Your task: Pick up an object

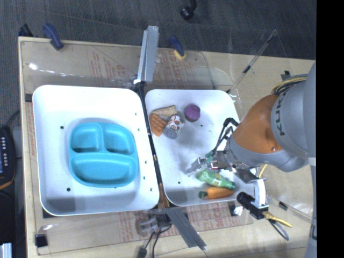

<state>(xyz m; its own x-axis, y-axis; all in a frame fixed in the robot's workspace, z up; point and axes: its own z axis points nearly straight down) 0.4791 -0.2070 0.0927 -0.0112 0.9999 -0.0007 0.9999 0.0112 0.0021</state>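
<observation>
Blue tray point(102, 155), seemingly purple ball point(192, 112)

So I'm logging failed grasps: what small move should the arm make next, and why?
Probably lower straight down a little onto the green object: the gripper sits at its upper edge in the right bin, with nothing visibly between the fingers yet.

Two bins are set side by side on the bench point(80, 63). A divided tray point(103, 155) lies in the left bin point(48, 106). In the right bin point(215, 104), a cup point(173, 127) is flanked by a wafer point(159, 120) and a ball point(192, 112); a bottle point(216, 179) and a carrot point(218, 193) lie nearer the front.
</observation>
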